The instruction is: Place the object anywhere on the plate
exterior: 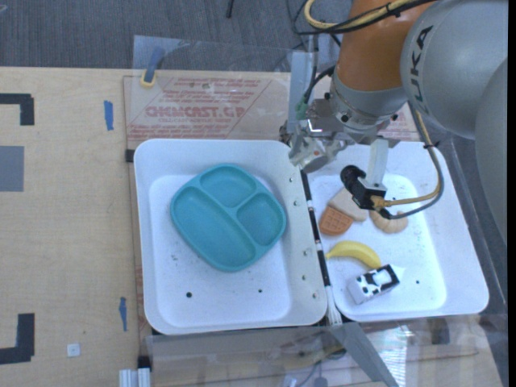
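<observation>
A teal divided plate [228, 215] lies in the left white bin [157, 297]. The right bin [459, 289] holds a tan toast-shaped piece [342, 214], a round tan piece [392, 223], a yellow banana [355, 252] and a small black-and-white object [376, 283]. My gripper [309, 153] hangs over the wall between the two bins, near their back edge. It is up and to the left of the toast-shaped piece and just right of the plate. I see nothing held in it.
The grey arm with its orange band [379, 22] covers the back of the right bin. A clear sheet with red print [201, 107] lies behind the left bin. Wooden bench top [64, 216] stretches to the left.
</observation>
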